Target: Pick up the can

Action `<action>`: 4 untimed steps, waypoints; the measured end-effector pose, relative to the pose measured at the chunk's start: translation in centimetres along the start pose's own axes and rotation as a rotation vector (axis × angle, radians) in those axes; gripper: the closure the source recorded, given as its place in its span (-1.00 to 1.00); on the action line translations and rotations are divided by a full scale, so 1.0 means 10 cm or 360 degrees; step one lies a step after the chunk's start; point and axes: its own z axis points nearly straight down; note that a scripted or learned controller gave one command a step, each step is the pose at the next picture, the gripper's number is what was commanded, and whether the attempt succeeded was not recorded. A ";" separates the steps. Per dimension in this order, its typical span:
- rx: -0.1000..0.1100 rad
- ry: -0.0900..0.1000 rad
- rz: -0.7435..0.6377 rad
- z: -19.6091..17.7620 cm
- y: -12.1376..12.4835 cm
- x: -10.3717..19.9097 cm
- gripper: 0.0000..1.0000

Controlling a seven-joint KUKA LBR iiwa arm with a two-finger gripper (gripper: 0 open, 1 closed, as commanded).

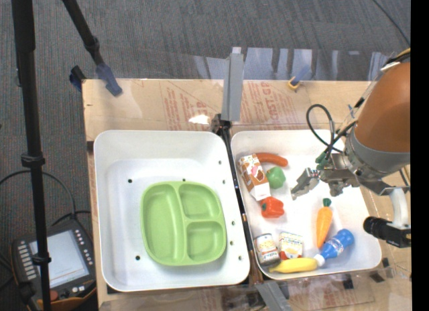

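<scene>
The can (266,248) is small, with a pale label, and stands near the front left corner of the right bin (303,139). A small yellow-white box (291,242) is right next to it and a banana (295,265) lies just in front. My gripper (303,183) hangs over the middle of the right bin, well behind and to the right of the can. Its fingers are open and point left, with nothing between them.
Also in the right bin are a carton (253,174), a red sausage (272,159), a green pepper (276,177), a red pepper (271,207), a carrot (324,224) and a blue bottle (337,244). The left bin (114,169) holds a green divided plate (182,222).
</scene>
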 end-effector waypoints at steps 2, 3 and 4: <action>-0.0005 0.0000 -0.0143 1.36 -0.34 0.19 -1.00; -0.0009 0.0000 -0.0323 1.56 -0.33 -0.05 -1.00; -0.0003 0.0001 0.0158 1.57 0.20 -0.37 -1.00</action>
